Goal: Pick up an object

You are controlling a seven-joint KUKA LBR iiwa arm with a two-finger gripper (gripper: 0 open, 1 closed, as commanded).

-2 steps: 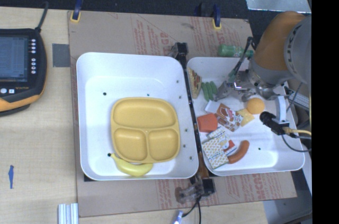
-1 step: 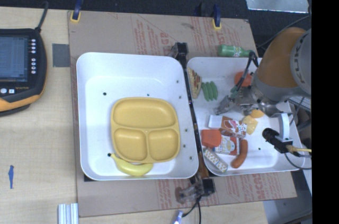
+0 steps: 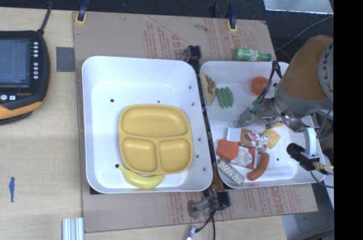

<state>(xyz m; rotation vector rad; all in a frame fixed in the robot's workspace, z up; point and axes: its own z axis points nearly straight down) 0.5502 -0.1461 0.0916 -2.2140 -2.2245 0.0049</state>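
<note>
Over the right bin (image 3: 211, 120), the gripper (image 3: 252, 115) hangs with fingers spread above bare floor. Crowded food packets (image 3: 245, 149) lie nearer the front wall.

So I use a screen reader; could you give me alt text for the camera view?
The gripper hangs low over the right bin, among small items including a sausage, a red ball and a green pod. The left bin holds a yellow divided tray and a banana.

A robotics lab: teach pendant (image 3: 20, 75) on the bench, cardboard (image 3: 170, 34) clamped under white bins (image 3: 96, 120)
</note>
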